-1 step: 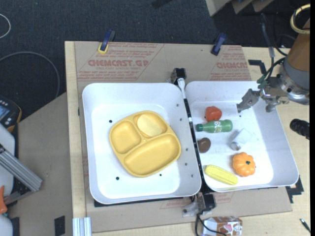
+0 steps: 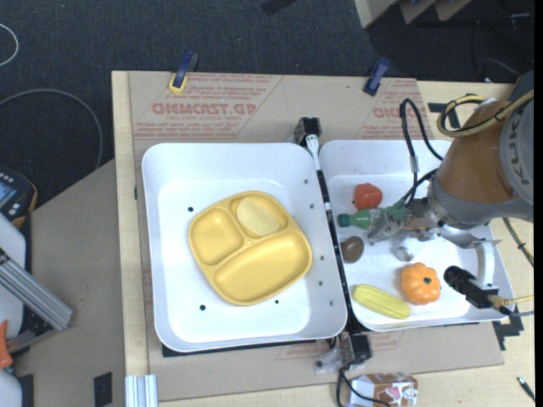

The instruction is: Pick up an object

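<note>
Okay, grey arm point(image 2: 475, 172) with the orange band reaches in from the view's right and sits low over the right white bin point(image 2: 382, 148). Gripper point(image 2: 392, 227) is down around the bin's middle, pointing toward the divider between the two bins. Can't tell whether the gripper is released or clenched; too small and cluttered at the tip. Green toy item point(image 2: 355, 220), small and elongated, lies in the right bin's left part, near the divider, with its right end right at the gripper tip; touching or gripped, can't tell. Red-orange toy vegetable point(image 2: 367, 196) sits just behind the green one, toward the far wall, apart from the gripper. Small brown rounded item point(image 2: 351, 248) lies just in front of the green one, close to the divider. Orange toy pumpkin point(image 2: 421, 283) sits toward the near side of the right bin, under the wrist area, not touching the gripper. Yellow corn-like toy point(image 2: 380, 302) lies on its side by the near wall, just left of the pumpkin. Left white bin point(image 2: 170, 253) holds a yellow three-compartment plate point(image 2: 250, 248), lying flat and turned at an angle, roughly centred. Both bins rest on a tan board point(image 2: 212, 104) with red print, with two blue clamps point(image 2: 182, 68) on its far edge.
</note>
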### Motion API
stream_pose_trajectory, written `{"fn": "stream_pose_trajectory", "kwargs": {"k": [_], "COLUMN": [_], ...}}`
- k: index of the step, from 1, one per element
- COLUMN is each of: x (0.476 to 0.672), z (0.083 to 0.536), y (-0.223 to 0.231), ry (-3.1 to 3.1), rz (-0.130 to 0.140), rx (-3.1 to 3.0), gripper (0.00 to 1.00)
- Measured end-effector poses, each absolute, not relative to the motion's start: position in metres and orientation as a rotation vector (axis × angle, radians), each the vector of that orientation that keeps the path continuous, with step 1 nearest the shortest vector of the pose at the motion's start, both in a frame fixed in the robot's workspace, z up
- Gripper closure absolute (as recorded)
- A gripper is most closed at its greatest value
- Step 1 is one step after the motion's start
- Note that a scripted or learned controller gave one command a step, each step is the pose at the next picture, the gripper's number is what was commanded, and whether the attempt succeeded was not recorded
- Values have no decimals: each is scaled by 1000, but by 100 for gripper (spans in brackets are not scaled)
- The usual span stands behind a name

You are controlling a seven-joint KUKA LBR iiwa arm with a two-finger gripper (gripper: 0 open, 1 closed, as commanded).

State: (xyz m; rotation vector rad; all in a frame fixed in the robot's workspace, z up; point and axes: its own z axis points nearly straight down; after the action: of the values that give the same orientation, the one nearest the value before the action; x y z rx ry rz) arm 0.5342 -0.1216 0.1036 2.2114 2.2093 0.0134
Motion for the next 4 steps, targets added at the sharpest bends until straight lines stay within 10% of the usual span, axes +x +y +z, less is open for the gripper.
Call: {"fn": "stream_pose_trajectory", "kwargs": {"k": [1,2,4], "x": [490,493,479], "z": [95,109,201], "y": [-111,-116,53], "ry": [2190,2176,2230], "rz": [31,29,6], "rx": [2189,2185,2212], "gripper": [0,100,100]}}
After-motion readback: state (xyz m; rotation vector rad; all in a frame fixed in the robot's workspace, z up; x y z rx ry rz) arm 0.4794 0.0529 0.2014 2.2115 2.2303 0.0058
